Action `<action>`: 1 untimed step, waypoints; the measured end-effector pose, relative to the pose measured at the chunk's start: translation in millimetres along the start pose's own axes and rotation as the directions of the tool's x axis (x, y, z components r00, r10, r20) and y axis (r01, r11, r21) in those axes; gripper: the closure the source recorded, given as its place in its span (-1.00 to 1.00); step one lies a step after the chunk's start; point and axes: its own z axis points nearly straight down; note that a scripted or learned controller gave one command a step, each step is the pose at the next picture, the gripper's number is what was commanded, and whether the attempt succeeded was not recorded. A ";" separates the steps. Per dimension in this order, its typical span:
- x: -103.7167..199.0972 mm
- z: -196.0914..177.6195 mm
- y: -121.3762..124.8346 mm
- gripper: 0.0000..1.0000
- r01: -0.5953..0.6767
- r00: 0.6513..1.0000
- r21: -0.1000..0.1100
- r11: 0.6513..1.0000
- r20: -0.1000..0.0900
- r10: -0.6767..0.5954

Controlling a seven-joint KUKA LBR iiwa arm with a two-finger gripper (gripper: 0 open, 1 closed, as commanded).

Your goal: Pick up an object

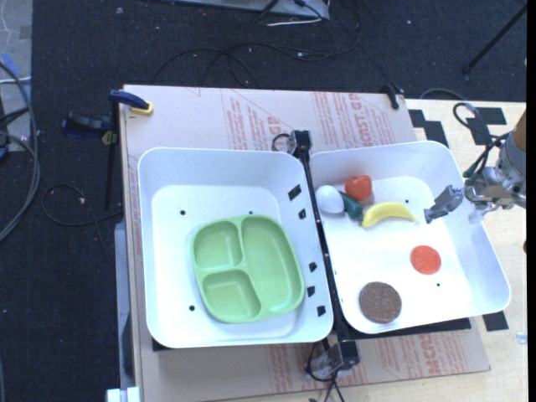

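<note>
Right bin (pixel 490 262) rim, hand (pixel 456 201) over it

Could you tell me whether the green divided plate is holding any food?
Empty: all three compartments of the green plate show bare green.

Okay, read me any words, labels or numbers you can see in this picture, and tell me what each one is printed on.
Red lettering on the cardboard sheet under the bins: several printed lines, upside down or slanted, too blurred to read.
Black-and-white pattern at the bench's far right corner: a marker, no text.
Nothing readable on the bins or the food items.
</note>
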 end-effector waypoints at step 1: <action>0.1 -2.2 1.0 -1.00 0.001 1.000 -0.004 1.000 0.001 -0.001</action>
